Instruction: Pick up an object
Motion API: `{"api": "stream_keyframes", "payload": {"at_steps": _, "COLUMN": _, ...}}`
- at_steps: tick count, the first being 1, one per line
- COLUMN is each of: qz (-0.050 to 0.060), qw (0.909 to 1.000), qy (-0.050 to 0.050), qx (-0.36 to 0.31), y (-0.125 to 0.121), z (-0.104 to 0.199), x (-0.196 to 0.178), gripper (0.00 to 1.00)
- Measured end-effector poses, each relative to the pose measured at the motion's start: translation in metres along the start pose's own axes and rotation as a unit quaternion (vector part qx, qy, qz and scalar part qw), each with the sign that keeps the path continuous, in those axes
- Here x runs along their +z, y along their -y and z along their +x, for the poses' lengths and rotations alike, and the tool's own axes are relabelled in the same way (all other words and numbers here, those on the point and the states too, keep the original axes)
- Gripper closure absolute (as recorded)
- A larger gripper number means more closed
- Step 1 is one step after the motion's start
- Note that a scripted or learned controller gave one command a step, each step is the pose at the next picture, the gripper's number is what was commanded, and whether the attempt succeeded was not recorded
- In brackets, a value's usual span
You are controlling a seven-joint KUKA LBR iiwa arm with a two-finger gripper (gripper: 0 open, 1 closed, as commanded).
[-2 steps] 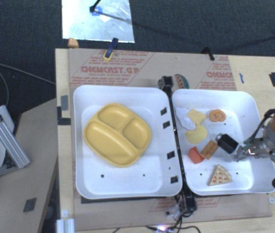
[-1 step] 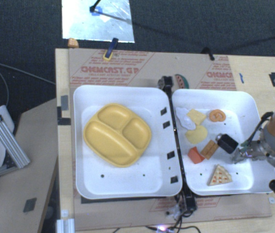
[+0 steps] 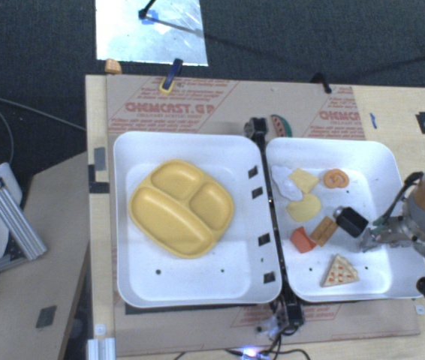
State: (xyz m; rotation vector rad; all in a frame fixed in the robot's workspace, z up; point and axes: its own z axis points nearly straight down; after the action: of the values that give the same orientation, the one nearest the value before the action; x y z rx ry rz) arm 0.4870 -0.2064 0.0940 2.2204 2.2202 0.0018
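Brown card covers the table (image 3: 197, 105), on which two white bins are set side by side.

Nearest in the right bin (image 3: 374, 160), a toy pizza slice (image 3: 340, 271) is laid flat. Just behind it, a red piece (image 3: 302, 239) and a brown wafer (image 3: 323, 230) are seen close together. Two pale yellow pieces (image 3: 303, 207) and a white crumpled scrap (image 3: 284, 182) are found further back, with an orange round piece (image 3: 336, 178) farthest.

The pincer (image 3: 374, 238) is lowered over this bin's right side, near the wafer and the pizza slice. Whether it is open or closed cannot be told, and nothing is seen held in it. The pick is therefore judged not yet made: an object must be gripped and lifted.

In the left bin (image 3: 145, 276) a yellow divided plate (image 3: 181, 207) is kept. Beyond the table, a silver sheet (image 3: 152, 21) is spread on dark floor.
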Motion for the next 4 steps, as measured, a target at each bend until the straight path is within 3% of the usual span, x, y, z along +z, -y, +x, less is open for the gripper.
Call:
{"api": "stream_keyframes", "payload": {"at_steps": 1, "qz": -0.001, "qw": 1.0000, "qy": 0.000, "qx": -0.001, "y": -0.0005, "z": -0.0002, "x": -0.0162, "gripper": 1.00}}
{"api": "stream_keyframes", "payload": {"at_steps": 4, "qz": 0.000, "qw": 1.0000, "qy": 0.000, "qx": 0.000, "y": 0.0001, "z": -0.0001, "x": -0.0101, "gripper": 1.00}}
